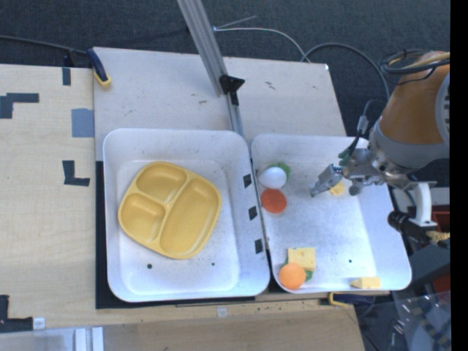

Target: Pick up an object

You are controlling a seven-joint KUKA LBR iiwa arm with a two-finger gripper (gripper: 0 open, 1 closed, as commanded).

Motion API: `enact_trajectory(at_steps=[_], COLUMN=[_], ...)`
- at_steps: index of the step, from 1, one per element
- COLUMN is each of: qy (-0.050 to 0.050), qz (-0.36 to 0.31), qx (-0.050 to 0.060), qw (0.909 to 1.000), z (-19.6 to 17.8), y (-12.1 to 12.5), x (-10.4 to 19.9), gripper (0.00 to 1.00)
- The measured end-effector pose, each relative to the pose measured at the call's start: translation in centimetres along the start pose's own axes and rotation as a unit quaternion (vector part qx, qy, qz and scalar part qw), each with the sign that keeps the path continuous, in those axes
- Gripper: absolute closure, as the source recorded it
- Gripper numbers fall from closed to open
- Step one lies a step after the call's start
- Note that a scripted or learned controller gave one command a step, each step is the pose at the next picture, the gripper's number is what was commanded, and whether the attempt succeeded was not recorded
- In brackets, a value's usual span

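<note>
Dark carpet floor behind, pale wooden bench [44, 218] with blue tape marks, two white bins side by side on it. Left bin [121, 269] holds a yellow divided plate [170, 208], centre, lying flat. Right bin [365, 232] has the small stuff: white ball [273, 175] near its left wall with something green just behind it, red-orange disc [274, 201] just below that, touching or nearly. Orange ball [292, 276] and yellow block [302, 257] at the near-left corner, close together. Small yellow wedge [365, 283] at the near-right edge.

Arm comes in from the right. Gripper [327, 183] sits low over the right bin's upper middle, fingers pointing left, a small gap between them, nothing visibly held. A small yellow piece [337, 189] lies just beside the fingertips; contact unclear.

Likely target: that yellow piece, or the white ball further left. All items look light, toy-like. The balls probably roll and slip if pinched off-centre, so grip across the widest part. The yellow piece looks small and low, flat sides better for the fingers, but easy to nudge away.
</note>
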State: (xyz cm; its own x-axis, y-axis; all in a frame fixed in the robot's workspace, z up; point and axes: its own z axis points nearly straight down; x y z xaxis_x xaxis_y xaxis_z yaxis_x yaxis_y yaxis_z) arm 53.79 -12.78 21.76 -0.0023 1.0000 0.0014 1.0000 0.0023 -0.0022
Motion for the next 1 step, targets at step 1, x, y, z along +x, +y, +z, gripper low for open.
enact_trajectory(at_steps=[1], qy=[0.001], qz=[-0.001], qx=[0.000], qw=[1.0000], z=[-0.98], y=[0.03], x=[0.10], gripper=[1.00])
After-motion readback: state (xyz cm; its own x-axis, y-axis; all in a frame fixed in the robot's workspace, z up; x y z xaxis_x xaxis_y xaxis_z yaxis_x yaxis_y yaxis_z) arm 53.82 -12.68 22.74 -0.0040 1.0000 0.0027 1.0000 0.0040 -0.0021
